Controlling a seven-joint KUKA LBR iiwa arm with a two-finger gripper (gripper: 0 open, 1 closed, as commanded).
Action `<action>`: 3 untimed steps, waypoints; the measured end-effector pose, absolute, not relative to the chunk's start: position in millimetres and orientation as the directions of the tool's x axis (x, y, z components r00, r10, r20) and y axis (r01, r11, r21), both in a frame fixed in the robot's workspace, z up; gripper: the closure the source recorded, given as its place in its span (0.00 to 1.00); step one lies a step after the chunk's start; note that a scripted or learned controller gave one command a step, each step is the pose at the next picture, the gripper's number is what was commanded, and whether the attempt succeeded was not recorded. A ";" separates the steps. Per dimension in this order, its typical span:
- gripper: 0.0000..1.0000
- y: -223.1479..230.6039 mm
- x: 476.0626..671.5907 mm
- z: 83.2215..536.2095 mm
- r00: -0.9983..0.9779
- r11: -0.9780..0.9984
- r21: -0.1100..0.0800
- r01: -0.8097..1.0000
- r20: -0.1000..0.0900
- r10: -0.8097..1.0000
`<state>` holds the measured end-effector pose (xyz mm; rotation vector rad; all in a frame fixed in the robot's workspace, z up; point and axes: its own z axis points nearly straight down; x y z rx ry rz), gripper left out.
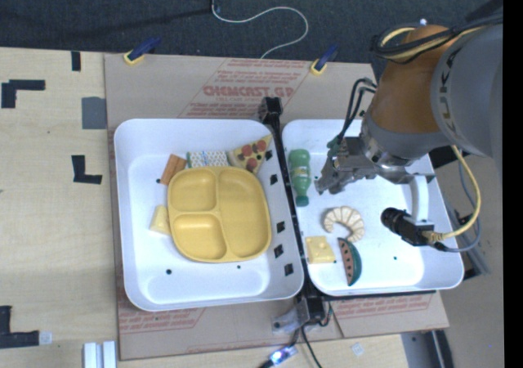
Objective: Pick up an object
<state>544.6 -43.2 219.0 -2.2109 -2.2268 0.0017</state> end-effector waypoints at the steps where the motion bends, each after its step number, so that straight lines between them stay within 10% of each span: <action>1: 1.00 3.3 557.5 215.6 -0.007 0.007 -0.002 1.000 0.002 1.000; 3: 1.00 0.0 549.2 214.0 0.000 0.000 -0.004 1.000 -0.001 1.000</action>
